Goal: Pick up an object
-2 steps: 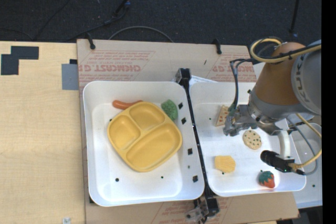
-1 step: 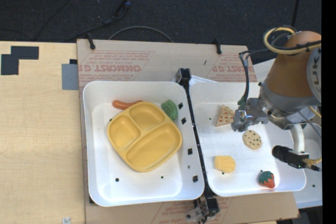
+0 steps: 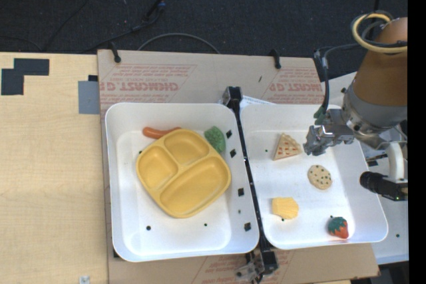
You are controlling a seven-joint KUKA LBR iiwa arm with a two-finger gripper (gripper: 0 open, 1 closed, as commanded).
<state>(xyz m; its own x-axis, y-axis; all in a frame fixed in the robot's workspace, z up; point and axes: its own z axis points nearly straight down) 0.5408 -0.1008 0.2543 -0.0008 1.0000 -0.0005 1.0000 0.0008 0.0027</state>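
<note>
The right bin holds a pizza-slice toy, a round cookie, a yellow cheese block and a strawberry. My gripper hangs over the right bin's upper part, just right of the pizza slice and above the cookie. Nothing shows between its fingers. In the left bin lies a yellow divided plate, with an orange carrot at its upper left and a green leafy piece at its upper right.
A black divider runs between the two bins. The arm's grey and orange body covers the right bin's upper right corner. Cardboard lies under the bins, and a wooden bench top lies to the left.
</note>
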